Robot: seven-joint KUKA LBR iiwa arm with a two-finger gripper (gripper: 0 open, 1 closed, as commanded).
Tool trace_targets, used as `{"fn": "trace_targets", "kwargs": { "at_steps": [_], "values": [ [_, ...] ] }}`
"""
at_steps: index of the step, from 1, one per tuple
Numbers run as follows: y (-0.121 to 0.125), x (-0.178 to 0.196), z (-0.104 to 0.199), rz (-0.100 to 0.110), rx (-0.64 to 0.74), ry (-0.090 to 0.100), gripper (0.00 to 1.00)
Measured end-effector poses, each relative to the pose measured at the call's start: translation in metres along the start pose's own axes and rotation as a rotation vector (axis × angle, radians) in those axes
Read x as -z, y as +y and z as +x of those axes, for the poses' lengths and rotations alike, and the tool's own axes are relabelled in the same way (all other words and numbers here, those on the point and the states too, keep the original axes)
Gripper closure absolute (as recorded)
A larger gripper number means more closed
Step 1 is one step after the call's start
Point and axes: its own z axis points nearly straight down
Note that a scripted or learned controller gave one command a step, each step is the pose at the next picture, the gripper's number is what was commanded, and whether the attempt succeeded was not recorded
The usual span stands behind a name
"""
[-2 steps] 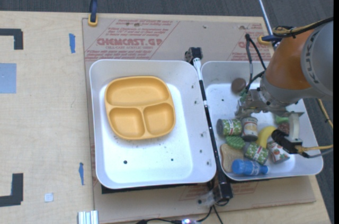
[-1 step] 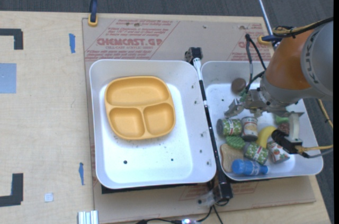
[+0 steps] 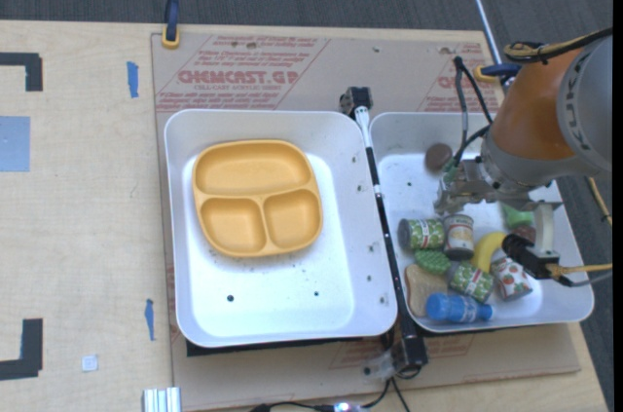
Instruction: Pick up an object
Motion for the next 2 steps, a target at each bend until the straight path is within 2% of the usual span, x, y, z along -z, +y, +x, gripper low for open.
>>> {"fn": "trace_targets", "kwargs": {
  "at_steps": [1, 2],
  "values": [
    [0.0, 0.0, 0.0, 0.0, 0.0, 0.0, 0.0],
    [-0.017, -0.021, -0.001, 0.009, 0.002, 0.003, 0.0]
  ]
}}
